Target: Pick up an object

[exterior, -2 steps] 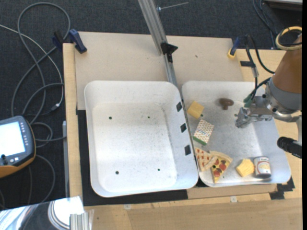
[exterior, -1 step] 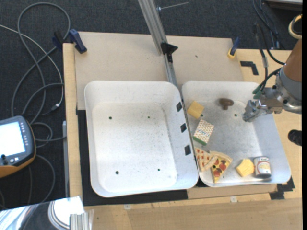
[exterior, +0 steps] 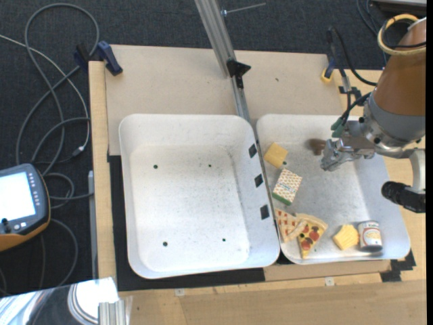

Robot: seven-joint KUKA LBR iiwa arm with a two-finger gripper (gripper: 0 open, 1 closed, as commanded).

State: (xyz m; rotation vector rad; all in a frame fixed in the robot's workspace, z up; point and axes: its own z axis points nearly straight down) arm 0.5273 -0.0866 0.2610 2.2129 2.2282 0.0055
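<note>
Grey jaws (exterior: 333,156) hover low over the right bin (exterior: 352,195), how far open I cannot tell and nothing visibly held, presumably lining up a grab, with the yellow block (exterior: 275,155) just left and other pieces nearer.

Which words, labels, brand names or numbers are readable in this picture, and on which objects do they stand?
None can be read.
Small can: it has a label, too blurred to read.
Patterned box: print too small to read.
Handheld screen at the left edge: bright display, no legible text.
</note>
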